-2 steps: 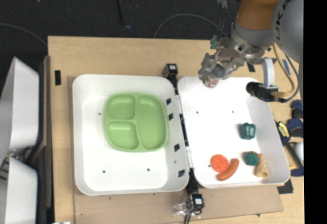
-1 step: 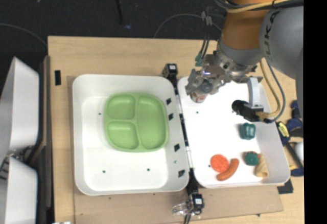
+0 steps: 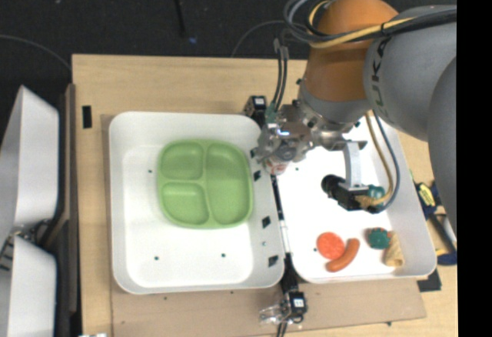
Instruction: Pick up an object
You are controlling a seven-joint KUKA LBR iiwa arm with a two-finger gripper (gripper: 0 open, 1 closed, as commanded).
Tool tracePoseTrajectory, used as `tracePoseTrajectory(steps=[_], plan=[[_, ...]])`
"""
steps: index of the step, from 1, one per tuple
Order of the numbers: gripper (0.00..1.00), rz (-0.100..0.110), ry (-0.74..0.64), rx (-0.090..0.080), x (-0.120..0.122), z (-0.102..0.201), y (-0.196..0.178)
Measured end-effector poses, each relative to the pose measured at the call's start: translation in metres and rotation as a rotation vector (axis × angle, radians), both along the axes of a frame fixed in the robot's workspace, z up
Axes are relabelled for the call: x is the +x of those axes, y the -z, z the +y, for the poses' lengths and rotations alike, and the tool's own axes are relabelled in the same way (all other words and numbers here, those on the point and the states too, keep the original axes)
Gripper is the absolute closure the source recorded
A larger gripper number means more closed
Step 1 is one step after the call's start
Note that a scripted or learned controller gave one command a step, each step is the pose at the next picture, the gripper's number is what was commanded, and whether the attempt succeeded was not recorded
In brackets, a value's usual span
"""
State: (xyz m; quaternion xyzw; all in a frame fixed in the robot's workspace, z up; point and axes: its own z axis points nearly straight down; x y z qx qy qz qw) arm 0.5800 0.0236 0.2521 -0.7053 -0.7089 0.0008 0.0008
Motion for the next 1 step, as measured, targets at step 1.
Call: tracePoseTrajectory(steps=[1], plan=[[1.0, 0.0, 0.0, 0.0, -0.0279, 0.0387, 0.0153]])
